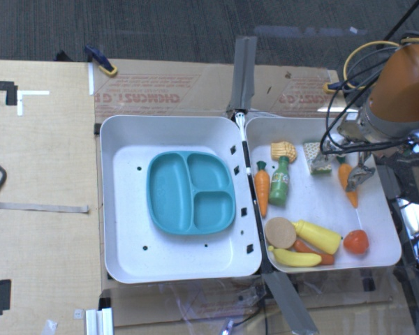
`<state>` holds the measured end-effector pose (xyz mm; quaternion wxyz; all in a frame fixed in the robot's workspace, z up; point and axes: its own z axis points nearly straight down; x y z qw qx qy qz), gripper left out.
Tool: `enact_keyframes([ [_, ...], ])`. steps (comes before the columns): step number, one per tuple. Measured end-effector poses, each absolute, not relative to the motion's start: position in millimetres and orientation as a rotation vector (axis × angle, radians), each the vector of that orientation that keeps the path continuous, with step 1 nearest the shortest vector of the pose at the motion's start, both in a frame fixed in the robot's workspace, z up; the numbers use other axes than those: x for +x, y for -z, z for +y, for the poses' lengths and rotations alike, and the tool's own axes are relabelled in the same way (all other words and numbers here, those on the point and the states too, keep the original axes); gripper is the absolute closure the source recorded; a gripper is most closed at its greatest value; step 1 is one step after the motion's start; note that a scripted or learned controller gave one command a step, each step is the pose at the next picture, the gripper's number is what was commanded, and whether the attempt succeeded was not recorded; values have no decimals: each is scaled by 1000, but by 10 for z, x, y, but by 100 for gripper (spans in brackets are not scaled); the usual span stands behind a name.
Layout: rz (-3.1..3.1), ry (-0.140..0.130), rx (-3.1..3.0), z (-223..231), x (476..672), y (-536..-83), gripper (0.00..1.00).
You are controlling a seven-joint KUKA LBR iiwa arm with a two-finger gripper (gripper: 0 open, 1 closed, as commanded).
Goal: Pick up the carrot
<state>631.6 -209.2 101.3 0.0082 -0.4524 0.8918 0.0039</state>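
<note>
Your two-finger metal gripper (354,175) hangs over the upper right part of the right white bin (384,260), under the grey arm's orange band (403,75). A small orange carrot (348,183) sits right at its fingers, tip pointing down toward the bin floor, and appears to be held between them. You cannot tell clearly how wide they are spread.

Just left of it lies a pale greenish packet (318,158), and further left a yellow corn cob (283,149). A second orange carrot with a green top (262,187) lies along the bin's left wall, touching a green bottle (279,181).

Near the front sit a tan round biscuit-like disc (281,233), a yellow squeeze bottle (317,236), a yellow banana (297,257) and a red tomato (356,241).

The left white bin (119,187) holds a teal divided plate (192,192).
</note>
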Motion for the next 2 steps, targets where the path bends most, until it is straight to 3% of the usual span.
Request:
enact_keyframes([
  [2,2820,-3,-1333,-2117,6227,-1013,0],
])
